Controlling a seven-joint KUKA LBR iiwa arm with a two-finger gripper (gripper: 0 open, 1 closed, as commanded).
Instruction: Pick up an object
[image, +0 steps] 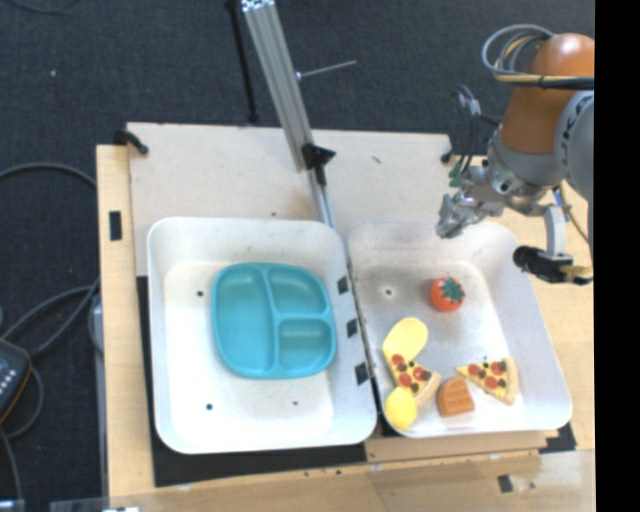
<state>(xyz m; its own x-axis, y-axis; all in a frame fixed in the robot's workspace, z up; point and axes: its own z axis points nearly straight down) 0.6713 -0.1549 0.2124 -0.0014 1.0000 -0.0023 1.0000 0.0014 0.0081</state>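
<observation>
Two white bins sit side by side. Right bin (520, 330): tomato (447, 293) near its middle, with banana (403, 345), pizza slices (492, 377) and an orange piece (455, 398) nearer its front edge. Gripper (451, 222) hovers over its back rim, holding nothing; finger spacing unclear. Left bin (180, 410) holds a teal plate (272, 320).
</observation>
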